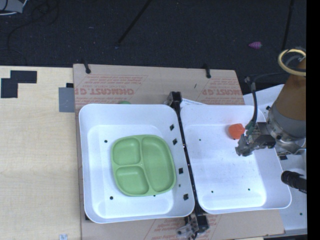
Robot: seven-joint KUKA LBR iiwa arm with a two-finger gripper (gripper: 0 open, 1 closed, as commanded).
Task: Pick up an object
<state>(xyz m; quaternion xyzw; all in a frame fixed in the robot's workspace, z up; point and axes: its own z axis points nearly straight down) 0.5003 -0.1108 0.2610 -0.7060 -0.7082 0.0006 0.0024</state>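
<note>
Red print on the cardboard reads upside down, illegible. Smooth green three-part plate lies in the left bin. Small orange object at the gripper's eleven o'clock; grip unclear.

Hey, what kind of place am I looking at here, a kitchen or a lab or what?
Probably a robotics lab bench: a grey robot arm reaches over two shallow white plastic bins, one holding a green divided plate, with loose cables on dark carpet behind.
</note>
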